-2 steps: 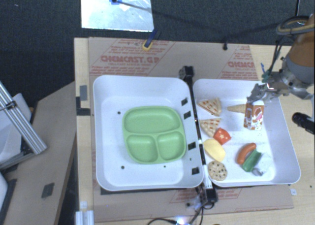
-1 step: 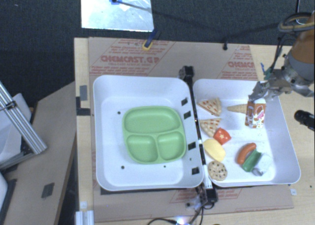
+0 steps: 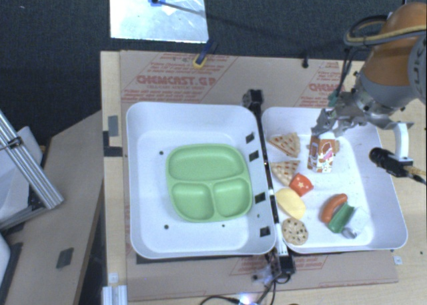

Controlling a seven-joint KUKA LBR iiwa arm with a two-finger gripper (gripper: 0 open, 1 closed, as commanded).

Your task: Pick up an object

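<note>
Claw point(image 3: 328, 128) sits on top of the carton point(image 3: 322, 153), which stands in the right bin point(image 3: 383, 230); its state I cannot tell. Nothing looks lifted yet, so grasp and raise remain.

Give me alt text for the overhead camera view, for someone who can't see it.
A grey and orange robot arm reaches from the right, its gripper just above a small carton in the right bin, among toy foods: two waffle pieces, a tomato, a lemon, a cookie, a hot dog. The left bin holds a green divided tray.
</note>
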